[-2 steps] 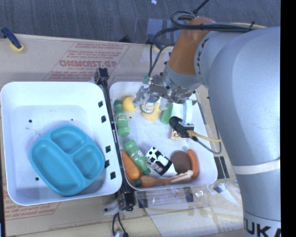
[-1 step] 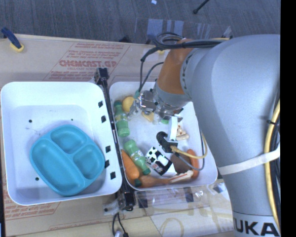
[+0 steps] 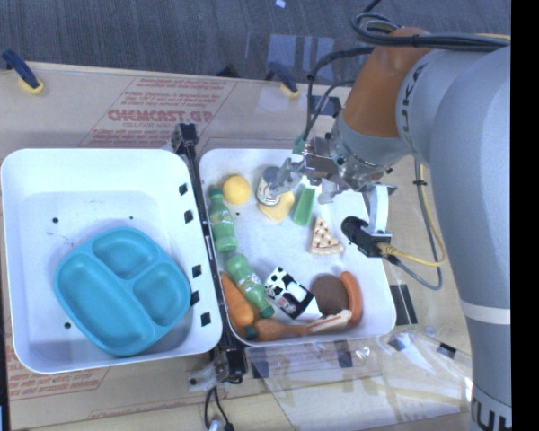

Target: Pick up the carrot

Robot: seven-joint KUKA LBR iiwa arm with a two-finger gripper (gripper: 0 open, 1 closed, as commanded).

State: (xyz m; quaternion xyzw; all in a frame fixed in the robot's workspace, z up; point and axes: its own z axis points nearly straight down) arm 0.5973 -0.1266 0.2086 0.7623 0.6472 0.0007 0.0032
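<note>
Although closure of the gripper (image 3: 296,185) cannot be told, the carrot (image 3: 237,305), well apart from it, seems light, rigid and slippery, best gripped mid-body.

Bright, even overhead light — soft shadows, slight blur, white bins (image 3: 36,173) glaring.

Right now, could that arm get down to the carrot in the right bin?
Probably yes, but awkwardly. The carrot lies uncovered from above, wedged by the bin's left wall beside a green bottle. The gripper hovers at the bin's far end.
</note>
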